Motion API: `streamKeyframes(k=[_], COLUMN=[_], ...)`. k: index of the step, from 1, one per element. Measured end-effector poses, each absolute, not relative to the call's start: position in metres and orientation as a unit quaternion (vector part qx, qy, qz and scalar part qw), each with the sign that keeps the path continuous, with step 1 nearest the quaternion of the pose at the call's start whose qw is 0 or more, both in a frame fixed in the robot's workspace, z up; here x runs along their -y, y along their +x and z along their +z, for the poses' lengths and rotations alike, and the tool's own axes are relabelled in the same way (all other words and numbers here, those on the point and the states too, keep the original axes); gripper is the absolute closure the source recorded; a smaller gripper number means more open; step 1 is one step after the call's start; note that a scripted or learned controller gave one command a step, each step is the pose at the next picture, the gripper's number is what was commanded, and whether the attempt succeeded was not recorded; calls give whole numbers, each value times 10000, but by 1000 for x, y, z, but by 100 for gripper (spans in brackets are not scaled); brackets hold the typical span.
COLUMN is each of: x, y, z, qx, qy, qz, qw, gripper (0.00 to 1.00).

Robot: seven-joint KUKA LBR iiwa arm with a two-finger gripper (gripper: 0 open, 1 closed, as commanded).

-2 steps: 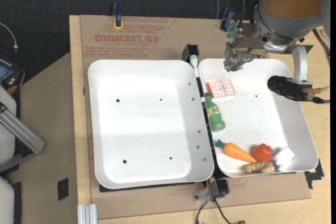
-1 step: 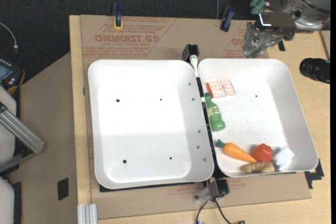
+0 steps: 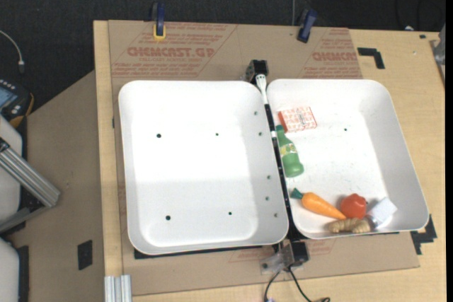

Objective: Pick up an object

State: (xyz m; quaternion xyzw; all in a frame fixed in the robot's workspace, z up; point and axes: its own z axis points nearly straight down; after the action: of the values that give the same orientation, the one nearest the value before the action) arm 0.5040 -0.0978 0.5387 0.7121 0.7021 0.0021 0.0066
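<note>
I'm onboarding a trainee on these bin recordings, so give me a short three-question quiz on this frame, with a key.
1. True or false: the toy carrot lies in the left bin.
2. Which item lies nearest the divider between the bins: A) the green bottle, B) the red tomato, C) the small white block?
3. Fill in: the red-and-white card lies toward the ___ edge of the right bin, far or near?

Key: 1 false, it lies in the right bin. 2 A. 3 far.
</note>
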Motion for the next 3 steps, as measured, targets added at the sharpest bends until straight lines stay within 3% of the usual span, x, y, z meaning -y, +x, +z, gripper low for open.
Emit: streamKeyframes(k=[2,3], x=[195,191], y=[639,638], z=[533,547], qx=[-7057,-7075], qy=[7085,7067], qz=[-4,10], qw=[30,56], gripper=[100,100])
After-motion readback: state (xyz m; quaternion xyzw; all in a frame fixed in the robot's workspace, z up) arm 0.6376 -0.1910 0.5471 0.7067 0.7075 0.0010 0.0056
